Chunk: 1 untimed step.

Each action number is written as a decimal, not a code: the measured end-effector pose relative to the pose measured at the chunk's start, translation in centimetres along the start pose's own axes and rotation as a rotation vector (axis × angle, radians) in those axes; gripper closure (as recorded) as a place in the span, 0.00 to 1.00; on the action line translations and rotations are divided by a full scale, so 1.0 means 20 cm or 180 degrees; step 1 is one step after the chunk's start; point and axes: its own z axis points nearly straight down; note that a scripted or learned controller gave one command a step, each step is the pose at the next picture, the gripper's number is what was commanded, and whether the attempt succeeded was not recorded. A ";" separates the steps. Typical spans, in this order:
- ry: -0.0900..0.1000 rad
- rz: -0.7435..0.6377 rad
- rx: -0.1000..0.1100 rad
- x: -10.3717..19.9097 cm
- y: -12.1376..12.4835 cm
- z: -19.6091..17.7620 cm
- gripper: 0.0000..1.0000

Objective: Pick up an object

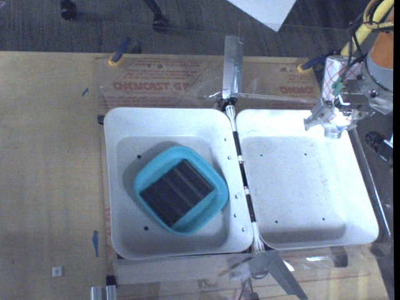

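- One object waits to be picked: a blue container (181,197) with a dark ribbed centre, lying in the left bin (125,130), toward that bin's near half and turned at a slant to its walls.
- Using the divider (240,167) between the two bins as landmark, the blue container lies just left of it, while the end effector (328,122) hangs well to its right, over the far right corner of the right bin (300,192).
- From the end effector, the container therefore lies across the divider, leftward and nearer the camera; I judge that the coming move must carry the single arm (381,61) over the divider before it descends.
- The container's long axis appears to run diagonally, from far right to near left, though its outline is close to square, so this is uncertain.
- Nothing is seen in the end effector, and whether it is released or clenched cannot be told at this size.
- Beyond the bins, a clear sheet (156,83) on the worktop (44,167) bears red lettering that reads roughly "CHEMCAST"; the rest is too blurred to read.
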 end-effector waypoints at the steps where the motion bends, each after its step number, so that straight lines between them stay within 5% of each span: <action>1: 0.0002 0.0368 0.0011 0.20 0.22 0.34 0.00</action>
